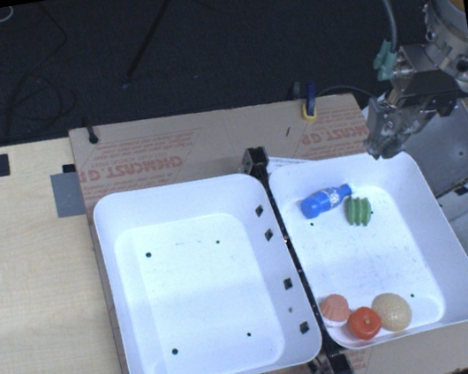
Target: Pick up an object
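Bench, two white bins. Right bin (437, 217): blue bottle (324, 201) near its far wall, lying flat, likeliest pick; green item (358, 210) just beside. Gripper (383, 146) above bin's far corner, carrying nothing; finger spread cannot be told.

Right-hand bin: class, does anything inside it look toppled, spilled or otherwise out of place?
Little stands out. The blue bottle lies on its side in the right-hand bin, next to a green object. Three round items, pink, red and tan, huddle in the near corner. No spill or damage shows.
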Available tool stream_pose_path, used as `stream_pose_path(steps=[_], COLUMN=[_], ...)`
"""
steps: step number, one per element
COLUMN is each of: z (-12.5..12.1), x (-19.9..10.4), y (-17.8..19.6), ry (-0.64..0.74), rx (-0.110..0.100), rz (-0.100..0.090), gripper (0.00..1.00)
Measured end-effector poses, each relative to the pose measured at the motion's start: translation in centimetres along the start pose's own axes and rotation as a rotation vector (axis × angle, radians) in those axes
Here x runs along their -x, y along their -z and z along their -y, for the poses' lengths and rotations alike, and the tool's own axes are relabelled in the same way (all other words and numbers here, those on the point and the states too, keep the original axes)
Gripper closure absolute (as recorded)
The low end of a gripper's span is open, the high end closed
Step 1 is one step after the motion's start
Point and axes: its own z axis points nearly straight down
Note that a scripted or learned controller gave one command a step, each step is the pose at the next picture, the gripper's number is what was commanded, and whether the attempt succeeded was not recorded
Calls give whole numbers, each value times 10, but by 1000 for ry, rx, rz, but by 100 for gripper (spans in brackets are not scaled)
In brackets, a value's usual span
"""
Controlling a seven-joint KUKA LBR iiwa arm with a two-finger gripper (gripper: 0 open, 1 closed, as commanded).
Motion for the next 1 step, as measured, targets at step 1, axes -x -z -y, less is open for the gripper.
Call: stream_pose_path(steps=[1], z=[1], x=[26], y=[-169], ry=[-3], rx=[-17], rz=[2], gripper=[100])
